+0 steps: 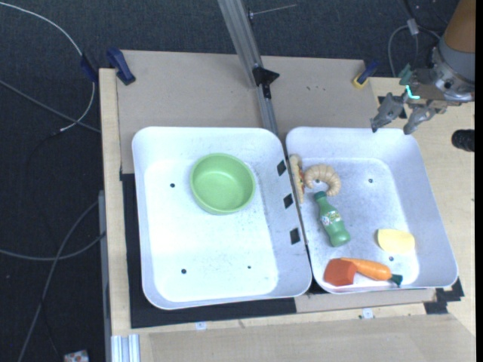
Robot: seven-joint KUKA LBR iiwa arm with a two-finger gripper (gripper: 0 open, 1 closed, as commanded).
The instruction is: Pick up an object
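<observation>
My gripper (394, 121) hangs above the far right corner of the right bin (423, 176), fingers spread open with nothing between them. Inside that bin lie a green bottle (331, 219), a tan curved croissant-like piece (320, 177), a yellow lemon-like piece (395, 240) and an orange carrot (365, 268) on a red piece (337, 273). All of them sit well below and left of the gripper. A green bowl (222, 182) rests in the left bin (162, 247).
A slanted metal pole (240, 32) runs down to the gap between the bins. Blue clamps (119, 66) and a yellow clamp (365, 74) hold the bench board. Cables trail over the dark floor on the left.
</observation>
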